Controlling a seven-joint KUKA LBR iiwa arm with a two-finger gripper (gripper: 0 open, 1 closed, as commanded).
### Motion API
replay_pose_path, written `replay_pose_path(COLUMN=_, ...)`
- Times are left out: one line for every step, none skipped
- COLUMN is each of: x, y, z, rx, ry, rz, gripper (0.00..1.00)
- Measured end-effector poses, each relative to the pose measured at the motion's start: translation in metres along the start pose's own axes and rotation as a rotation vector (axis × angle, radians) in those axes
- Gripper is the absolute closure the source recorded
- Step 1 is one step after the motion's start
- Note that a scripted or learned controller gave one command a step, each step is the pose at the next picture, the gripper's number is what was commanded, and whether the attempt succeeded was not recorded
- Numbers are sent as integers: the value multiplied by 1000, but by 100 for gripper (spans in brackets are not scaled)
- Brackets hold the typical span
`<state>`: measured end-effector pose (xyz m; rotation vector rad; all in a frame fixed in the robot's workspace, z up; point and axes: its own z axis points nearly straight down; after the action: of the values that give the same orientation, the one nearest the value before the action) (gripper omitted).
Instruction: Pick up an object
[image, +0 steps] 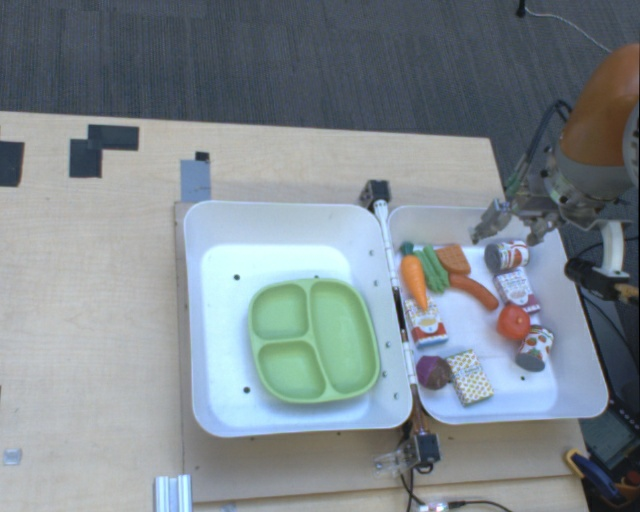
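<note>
1. Worktop (90, 330) is light wood and carries two white bins side by side.
2. Left bin (215, 300) holds a green divided plate (313, 340), three sections.
3. Right bin (570, 385) holds small toy food: carrot (414, 282), green beans (432, 266), orange sausage (474, 290), tomato (513, 323), can (507, 256), milk carton (427, 326), purple plum (433, 372), yellow patterned packet (470, 378).
4. Arm enters from the right, orange band (603, 110) at top right.
5. Claw (514, 222) hangs over the far edge of the right bin, just above the can.
6. Claw looks spread wide with nothing between its fingers (487, 222).
7. All toys lie in the right bin, none lifted.
</note>
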<state>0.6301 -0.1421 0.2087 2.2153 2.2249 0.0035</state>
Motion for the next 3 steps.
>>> replay_pose_path(x=9, y=14, z=107, rx=-2, ry=-1, rz=1, gripper=0)
replay_pose_path(x=10, y=15, z=96, rx=-5, ry=0, rz=-2, gripper=100)
replay_pose_path(x=10, y=15, z=96, rx=-4, ry=0, rz=-2, gripper=0)
